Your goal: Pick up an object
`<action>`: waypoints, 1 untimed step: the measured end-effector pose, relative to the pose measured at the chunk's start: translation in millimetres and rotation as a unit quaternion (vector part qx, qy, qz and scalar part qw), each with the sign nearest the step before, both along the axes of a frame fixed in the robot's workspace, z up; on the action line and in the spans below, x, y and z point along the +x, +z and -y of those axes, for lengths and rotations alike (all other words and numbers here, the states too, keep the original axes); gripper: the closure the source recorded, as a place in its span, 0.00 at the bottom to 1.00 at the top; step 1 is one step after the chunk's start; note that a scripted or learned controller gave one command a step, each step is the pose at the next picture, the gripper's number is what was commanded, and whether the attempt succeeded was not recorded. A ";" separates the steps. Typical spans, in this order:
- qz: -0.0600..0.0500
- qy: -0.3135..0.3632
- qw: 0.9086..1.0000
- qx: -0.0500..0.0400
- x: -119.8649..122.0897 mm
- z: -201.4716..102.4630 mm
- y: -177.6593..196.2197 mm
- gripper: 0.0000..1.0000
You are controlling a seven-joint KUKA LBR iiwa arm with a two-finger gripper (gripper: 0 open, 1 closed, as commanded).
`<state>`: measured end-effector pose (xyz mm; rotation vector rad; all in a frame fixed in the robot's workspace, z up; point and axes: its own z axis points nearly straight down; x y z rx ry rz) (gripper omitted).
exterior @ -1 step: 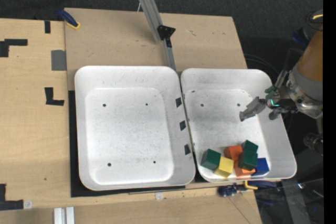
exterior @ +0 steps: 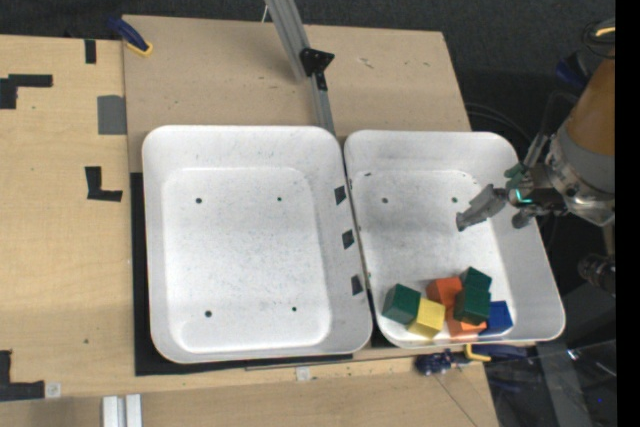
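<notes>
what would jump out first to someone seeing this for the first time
The cluster of coloured blocks, green, orange, yellow and blue, heaped in the near corner of the right bin, draws the eye first against all the white. Next comes the claw, reaching in over that bin's right rim, above the pile and apart from it. The left bin sits alongside.
</notes>
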<state>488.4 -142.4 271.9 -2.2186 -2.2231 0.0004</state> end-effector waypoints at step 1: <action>-0.003 -0.001 1.000 0.000 -4.7 4.4 -45.3 0.00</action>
